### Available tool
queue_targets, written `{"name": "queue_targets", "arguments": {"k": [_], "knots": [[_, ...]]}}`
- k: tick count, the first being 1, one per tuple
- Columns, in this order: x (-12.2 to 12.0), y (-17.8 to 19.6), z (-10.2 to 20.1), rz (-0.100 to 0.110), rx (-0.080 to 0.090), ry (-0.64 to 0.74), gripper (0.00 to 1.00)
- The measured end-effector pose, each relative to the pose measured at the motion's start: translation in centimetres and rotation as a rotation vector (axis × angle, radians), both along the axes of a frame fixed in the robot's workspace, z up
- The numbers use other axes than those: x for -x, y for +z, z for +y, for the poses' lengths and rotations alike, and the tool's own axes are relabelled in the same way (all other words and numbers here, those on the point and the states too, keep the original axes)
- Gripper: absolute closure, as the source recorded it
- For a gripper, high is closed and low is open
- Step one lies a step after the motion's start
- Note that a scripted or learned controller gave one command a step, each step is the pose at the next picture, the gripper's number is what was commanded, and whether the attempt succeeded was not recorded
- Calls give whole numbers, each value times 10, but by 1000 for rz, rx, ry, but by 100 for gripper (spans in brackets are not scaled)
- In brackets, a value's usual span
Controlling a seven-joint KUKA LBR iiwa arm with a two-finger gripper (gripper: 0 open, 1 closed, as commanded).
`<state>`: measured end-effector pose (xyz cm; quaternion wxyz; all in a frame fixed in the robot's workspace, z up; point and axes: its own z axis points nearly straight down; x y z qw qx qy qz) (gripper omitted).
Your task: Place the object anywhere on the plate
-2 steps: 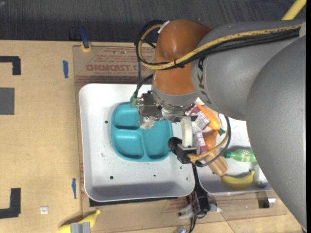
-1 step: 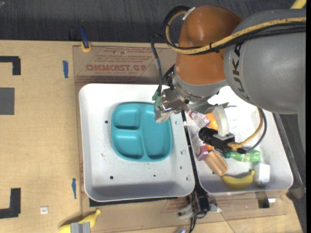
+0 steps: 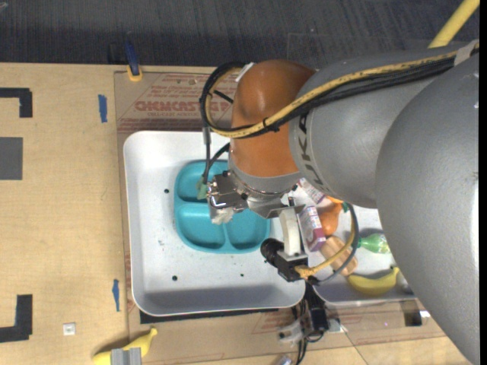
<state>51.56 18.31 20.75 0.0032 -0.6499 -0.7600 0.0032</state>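
Teal plastic catches my eye first: the divided plate (image 3: 199, 220) lies in the left white bin (image 3: 148, 226). Above it hangs the arm's orange band (image 3: 262, 120), with the end effector (image 3: 221, 204) low over the plate's middle. A banana (image 3: 373, 281) and a green object (image 3: 374, 242) lie in the right bin, well apart from the plate.

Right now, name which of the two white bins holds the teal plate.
The left bin. The teal divided plate lies in it, under the arm's wrist; the right bin holds a banana instead.
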Motion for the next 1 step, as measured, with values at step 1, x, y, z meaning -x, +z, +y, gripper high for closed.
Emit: {"name": "queue_targets", "arguments": {"k": [1], "knots": [[-1,2,-1,-4,0,-1,0]]}}
